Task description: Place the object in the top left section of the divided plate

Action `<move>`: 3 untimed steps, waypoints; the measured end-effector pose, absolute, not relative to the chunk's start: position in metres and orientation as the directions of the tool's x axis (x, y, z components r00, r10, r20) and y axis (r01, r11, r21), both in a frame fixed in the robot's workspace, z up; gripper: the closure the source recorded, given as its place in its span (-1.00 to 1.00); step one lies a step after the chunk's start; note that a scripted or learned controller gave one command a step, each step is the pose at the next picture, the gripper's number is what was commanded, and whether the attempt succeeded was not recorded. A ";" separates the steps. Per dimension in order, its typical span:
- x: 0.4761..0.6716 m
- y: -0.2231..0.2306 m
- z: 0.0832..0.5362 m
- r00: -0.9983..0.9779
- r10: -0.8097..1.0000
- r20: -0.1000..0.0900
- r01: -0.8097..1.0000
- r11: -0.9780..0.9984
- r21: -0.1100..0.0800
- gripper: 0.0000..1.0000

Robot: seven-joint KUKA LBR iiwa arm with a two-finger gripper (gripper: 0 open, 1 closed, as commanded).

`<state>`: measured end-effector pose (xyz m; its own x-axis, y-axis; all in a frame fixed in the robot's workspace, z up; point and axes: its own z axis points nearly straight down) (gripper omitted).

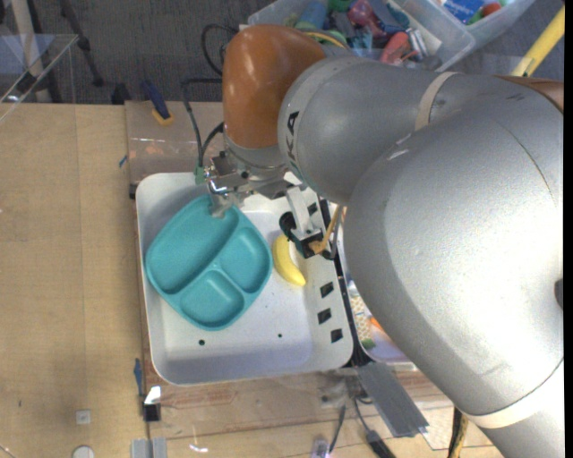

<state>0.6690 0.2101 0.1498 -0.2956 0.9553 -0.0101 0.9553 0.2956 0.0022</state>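
Observation:
A teal divided plate (208,260) lies tilted in the left white bin (233,358). Just right of the plate, on the bin floor, a yellow banana-like object (288,262) is partly covered by the arm. My gripper (218,201) hangs over the plate's upper rim, under the orange wrist band (255,85). Its fingertips are small and dark against the plate.
The big grey arm (430,206) covers the right bin and the divider between the bins. A clear box of colourful toys (376,27) stands at the back. Bare wooden bench (63,268) stretches to the left.

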 end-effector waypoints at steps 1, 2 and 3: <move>0.667 0.216 0.149 -0.299 0.954 -0.001 0.954 0.299 0.001 -1.00; 0.667 0.145 0.090 -0.314 0.949 0.000 0.949 0.314 0.002 -1.00; 0.667 0.147 0.097 -0.316 0.949 0.002 0.949 0.316 0.002 1.00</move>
